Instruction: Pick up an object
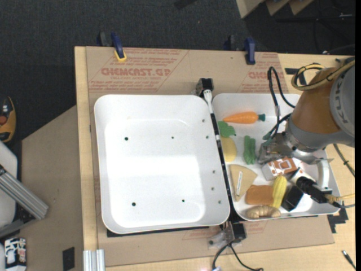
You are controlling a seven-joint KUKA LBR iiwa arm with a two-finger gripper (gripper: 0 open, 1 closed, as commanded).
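Beside the gripper (269,151), an orange carrot (241,117) with green top

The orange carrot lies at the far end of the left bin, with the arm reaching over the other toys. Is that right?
Wrong bin. In the camera view the orange carrot lies at the far end of the right bin, with the arm reaching over the other toys.

Arm (333,103) cut off at right edge

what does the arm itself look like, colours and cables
The arm is bulky and rounded: a grey shell with a broad orange band above the wrist. Black cable loops along its top, with a yellow strand. The gripper is a small dark grey metal piece.
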